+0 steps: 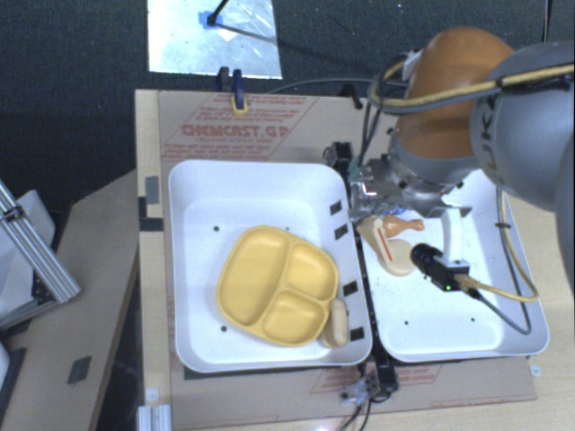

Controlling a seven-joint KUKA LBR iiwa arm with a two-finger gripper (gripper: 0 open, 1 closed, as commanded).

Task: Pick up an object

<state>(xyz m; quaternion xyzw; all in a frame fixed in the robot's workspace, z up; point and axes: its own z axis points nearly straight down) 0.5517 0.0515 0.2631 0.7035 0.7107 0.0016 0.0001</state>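
Observation:
A yellow divided plate (pixel 277 284) lies in the left bin (pixel 207 196), with a small tan rounded object (pixel 337 321) touching its lower right edge. In the right bin (pixel 467 335), a pale peach flat piece (pixel 388 254) with an orange strip (pixel 398 230) on it rests near the bin's left wall. A white elongated object (pixel 451 232) lies just to its right. My gripper (pixel 393 206) hangs low over the right bin's upper left part, directly above the peach piece, mostly hidden under the orange and grey wrist.
A black unit with a green light (pixel 433 265) and a yellow cable (pixel 503 299) trails across the right bin. Black clips (pixel 346 232) line the divider between the bins. A cardboard sheet (pixel 238 128) lies under the bins, with a clamp (pixel 237 92) at its back edge.

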